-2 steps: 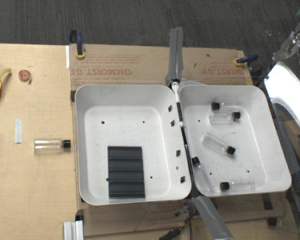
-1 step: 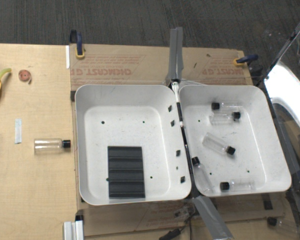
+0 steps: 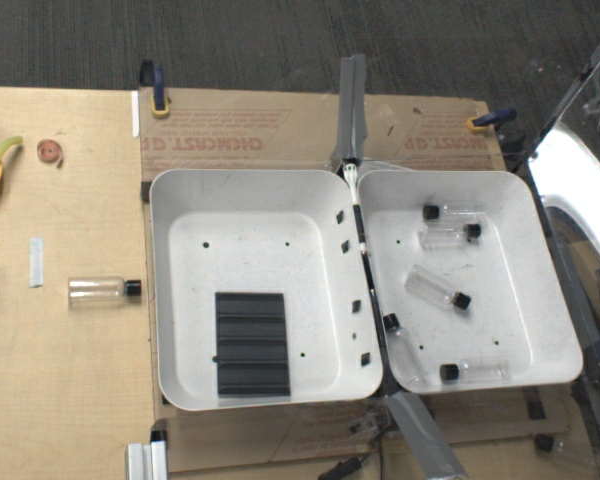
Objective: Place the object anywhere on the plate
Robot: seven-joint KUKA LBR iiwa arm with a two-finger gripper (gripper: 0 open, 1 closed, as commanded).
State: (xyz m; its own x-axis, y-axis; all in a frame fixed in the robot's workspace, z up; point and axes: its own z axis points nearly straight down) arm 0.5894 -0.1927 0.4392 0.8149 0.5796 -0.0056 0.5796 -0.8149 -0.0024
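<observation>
Nothing is picked yet: clear vials [image 3: 438, 291] lie in the right bin [image 3: 540, 268], the dark ridged plate [image 3: 251, 345] in the left bin [image 3: 180, 268], so a grasp comes first

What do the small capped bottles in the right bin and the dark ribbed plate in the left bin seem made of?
Small clear bottles with black caps: likely transparent plastic or glass, since the bin shows through. Dark ribbed rectangular plate: matte black, probably plastic or rubber, without glare.
</observation>
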